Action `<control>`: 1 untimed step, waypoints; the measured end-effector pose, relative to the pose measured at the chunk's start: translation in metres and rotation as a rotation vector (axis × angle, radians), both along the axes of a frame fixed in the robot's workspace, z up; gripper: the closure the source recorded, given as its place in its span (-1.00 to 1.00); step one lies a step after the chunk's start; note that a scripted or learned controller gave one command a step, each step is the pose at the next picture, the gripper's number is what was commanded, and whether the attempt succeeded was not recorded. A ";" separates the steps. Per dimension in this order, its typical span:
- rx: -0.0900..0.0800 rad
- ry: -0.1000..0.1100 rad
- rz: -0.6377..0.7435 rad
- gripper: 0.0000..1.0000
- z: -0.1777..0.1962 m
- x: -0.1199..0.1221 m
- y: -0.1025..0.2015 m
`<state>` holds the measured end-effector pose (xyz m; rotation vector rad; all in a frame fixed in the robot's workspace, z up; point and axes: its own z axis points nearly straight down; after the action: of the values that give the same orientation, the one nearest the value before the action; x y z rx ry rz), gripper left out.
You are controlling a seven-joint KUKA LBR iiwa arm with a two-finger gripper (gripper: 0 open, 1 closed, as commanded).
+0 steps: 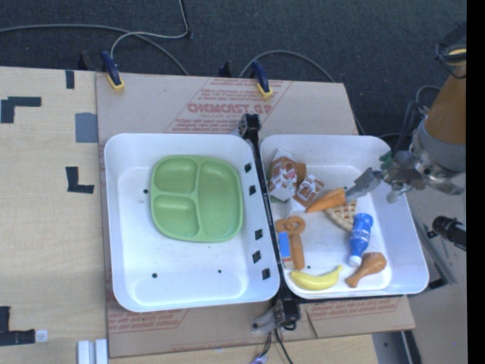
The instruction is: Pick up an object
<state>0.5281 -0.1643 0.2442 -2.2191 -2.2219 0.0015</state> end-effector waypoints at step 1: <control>0.000 -0.004 0.000 -1.00 -0.158 -0.014 0.009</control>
<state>0.5146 -0.1553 0.0864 -2.2205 -2.2242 -0.0031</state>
